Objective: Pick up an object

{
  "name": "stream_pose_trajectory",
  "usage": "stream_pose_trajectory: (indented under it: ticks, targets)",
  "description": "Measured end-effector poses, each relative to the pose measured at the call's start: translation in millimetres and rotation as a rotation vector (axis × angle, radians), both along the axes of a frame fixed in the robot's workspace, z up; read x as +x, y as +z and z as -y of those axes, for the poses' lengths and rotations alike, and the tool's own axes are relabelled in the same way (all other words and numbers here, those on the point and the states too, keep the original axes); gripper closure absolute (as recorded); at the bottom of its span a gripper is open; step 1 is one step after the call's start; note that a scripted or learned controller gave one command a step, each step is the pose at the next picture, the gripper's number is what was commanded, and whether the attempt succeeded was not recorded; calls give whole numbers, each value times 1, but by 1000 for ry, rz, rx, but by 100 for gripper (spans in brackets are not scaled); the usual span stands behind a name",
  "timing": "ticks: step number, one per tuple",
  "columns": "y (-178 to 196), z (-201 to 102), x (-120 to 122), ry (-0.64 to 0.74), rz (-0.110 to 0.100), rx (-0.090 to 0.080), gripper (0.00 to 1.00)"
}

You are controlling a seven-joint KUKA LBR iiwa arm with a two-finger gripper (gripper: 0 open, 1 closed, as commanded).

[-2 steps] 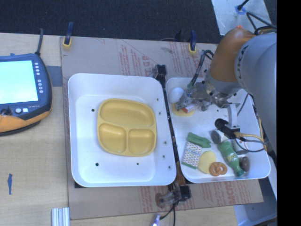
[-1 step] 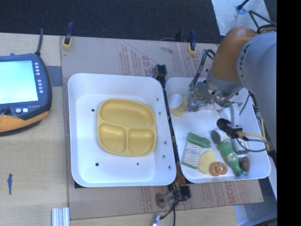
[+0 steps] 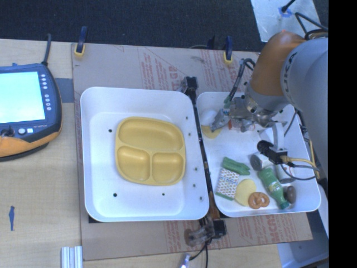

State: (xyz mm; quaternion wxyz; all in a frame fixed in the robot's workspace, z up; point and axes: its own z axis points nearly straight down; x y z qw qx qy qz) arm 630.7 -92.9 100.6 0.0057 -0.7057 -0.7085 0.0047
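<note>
Your gripper (image 3: 220, 121) sits low at the upper left corner of the right bin (image 3: 312, 205), directly over a small yellow object (image 3: 210, 130) that lies against the bin's left wall. That piece is just below and left of the fingertips, touching or nearly so; you cannot tell from this angle how wide the gripper stands or whether it has anything in it, since the wrist hides the tips.

Judge the yellow object as your nearest candidate. It is tucked into the corner, so the bin wall on its left is what could block one side of a grasp.

The rest of the clutter lies well apart toward the bin's lower edge: a green pod-shaped toy (image 3: 235, 164), a patterned packet (image 3: 227, 182), a pale yellow lump (image 3: 244, 191), a pretzel-like ring (image 3: 258, 200) and a green bottle (image 3: 273, 186). A black cable fitting (image 3: 270, 149) hangs between them and the wrist.

The left bin (image 3: 95, 149) carries a yellow divided tray (image 3: 149, 149), far from the arm.
</note>
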Motion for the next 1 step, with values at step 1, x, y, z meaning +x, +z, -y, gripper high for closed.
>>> stream_pose_trajectory:
  ticks: [1]
  targets:
    - [-9, 28, 25, -1, 11, -1, 0]
